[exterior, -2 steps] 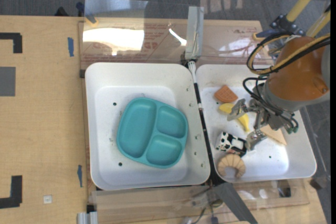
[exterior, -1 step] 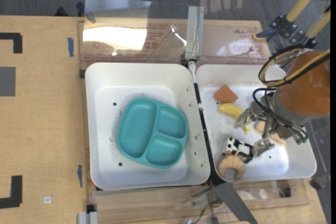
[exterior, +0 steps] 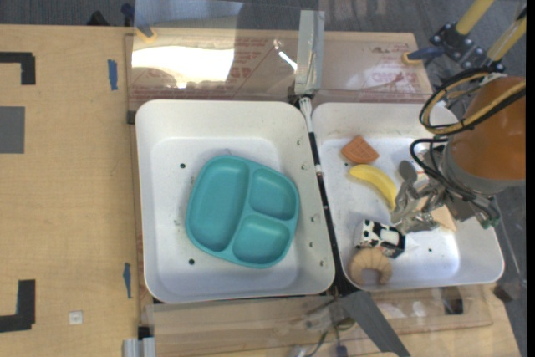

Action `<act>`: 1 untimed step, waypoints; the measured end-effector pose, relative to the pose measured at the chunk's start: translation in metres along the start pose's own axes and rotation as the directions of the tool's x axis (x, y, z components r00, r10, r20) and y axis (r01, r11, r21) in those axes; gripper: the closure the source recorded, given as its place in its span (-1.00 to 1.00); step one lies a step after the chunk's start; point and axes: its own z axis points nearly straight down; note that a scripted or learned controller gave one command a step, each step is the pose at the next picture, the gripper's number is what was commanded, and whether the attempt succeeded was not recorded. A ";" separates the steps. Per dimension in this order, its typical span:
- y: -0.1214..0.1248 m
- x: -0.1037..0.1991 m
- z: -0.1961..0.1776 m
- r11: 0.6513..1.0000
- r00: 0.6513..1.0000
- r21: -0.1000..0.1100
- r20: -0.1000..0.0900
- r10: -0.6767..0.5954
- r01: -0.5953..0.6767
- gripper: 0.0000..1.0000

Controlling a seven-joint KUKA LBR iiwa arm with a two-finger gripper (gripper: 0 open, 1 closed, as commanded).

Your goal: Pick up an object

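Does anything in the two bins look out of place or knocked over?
Nothing stands out. The teal plate lies flat in the left bin; the banana and small toys lie loose in the right bin, none spilled.

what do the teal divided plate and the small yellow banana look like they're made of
The teal divided plate looks like moulded plastic: one even colour, rounded compartment walls, a soft dull sheen. The small yellow banana in the right bin is probably a plastic or rubber toy: its yellow is flat and unmarked, though it is too small to be sure.

Grey arm (exterior: 468, 167) — broad orange band, black cables looping above
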 end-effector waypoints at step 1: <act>-0.100 -0.006 -0.108 0.997 0.997 -0.022 -0.026 -0.077 0.077 1.00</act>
